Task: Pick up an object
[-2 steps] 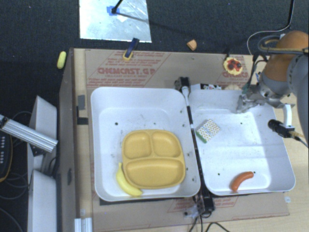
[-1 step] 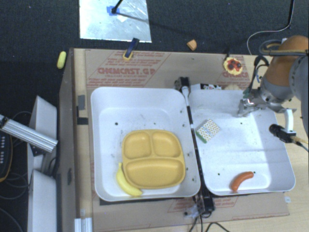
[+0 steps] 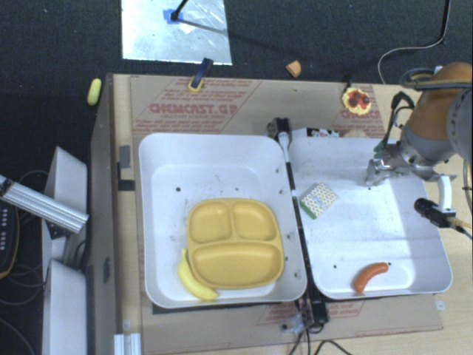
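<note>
gripper (image 3: 375, 170) sits low over the right bin's (image 3: 421, 272) far edge, near its back right corner; nothing between it and the bin floor.

candidate: the orange sausage toy (image 3: 370, 275), lying flat near the right bin's front edge, well apart from the gripper. judged light, smooth, probably slippery plastic; best pinched across its middle, fingers square to its length.

the green patterned sponge (image 3: 318, 199) lies by the divider; looks soft, would compress. approach is clear.

left bin (image 3: 159, 168): yellow divided plate (image 3: 235, 242) with banana (image 3: 194, 278) tucked against its front left rim, awkward.
</note>
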You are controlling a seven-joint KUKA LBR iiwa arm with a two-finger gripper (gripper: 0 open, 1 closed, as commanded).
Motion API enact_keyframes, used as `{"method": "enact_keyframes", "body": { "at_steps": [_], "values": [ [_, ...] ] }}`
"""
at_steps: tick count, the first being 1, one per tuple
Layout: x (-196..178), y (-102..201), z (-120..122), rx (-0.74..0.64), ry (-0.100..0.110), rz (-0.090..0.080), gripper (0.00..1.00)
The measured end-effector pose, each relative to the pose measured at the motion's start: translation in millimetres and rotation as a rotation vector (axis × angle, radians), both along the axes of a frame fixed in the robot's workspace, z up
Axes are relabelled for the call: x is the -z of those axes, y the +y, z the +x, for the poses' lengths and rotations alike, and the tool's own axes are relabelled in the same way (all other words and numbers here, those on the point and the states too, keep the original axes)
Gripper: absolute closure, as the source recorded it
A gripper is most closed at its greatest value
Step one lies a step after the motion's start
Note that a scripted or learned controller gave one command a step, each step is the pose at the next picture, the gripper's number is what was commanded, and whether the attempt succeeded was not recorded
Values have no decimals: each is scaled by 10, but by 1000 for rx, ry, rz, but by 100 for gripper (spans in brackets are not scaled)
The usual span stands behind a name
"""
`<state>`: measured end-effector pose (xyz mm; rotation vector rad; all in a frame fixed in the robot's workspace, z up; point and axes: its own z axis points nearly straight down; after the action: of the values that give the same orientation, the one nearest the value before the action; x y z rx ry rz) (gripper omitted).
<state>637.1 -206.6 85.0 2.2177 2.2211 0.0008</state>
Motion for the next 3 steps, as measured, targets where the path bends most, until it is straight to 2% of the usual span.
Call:
{"method": "enact_keyframes", "body": {
  "at_steps": [1,3],
  "values": [
    [0,2,-43,0,1,1,100],
    [-224,-2,-20,-1,-7,-1,100]
  ]
}}
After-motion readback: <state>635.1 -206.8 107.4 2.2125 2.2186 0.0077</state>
